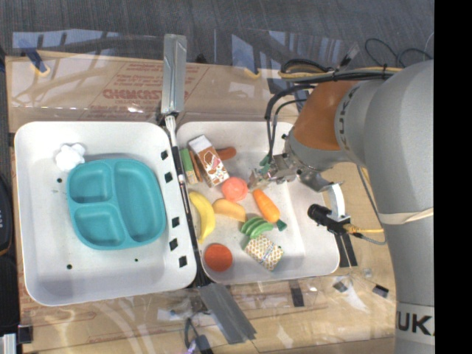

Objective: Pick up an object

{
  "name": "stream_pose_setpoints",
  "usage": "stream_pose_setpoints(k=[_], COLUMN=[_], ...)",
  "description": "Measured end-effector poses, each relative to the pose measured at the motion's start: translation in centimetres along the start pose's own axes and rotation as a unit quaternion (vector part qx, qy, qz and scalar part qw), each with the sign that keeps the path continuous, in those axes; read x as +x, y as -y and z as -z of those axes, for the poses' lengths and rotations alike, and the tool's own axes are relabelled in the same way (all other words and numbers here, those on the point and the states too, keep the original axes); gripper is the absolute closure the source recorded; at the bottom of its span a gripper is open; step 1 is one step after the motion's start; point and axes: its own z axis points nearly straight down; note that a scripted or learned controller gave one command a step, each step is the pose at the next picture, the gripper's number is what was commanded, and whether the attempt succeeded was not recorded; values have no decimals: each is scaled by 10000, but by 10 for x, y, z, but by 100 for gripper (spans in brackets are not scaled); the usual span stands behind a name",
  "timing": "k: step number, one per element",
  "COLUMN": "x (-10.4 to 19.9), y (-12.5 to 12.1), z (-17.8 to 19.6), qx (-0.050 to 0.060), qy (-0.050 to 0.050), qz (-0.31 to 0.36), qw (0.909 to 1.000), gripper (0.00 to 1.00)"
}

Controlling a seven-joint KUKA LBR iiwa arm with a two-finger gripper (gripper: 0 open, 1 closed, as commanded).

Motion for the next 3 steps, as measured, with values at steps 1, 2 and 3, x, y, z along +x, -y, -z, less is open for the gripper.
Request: stream_pose_setpoints(k=[1, 2, 3], x=[55, 106, 109], y=[-48, -3, 43], z=[119, 125, 134], qx=[-30, 10, 3], qy=[13, 1, 6], qz=[97, -870, -940], qw=[9999, 9962, 9956], gripper=[100, 100, 100])
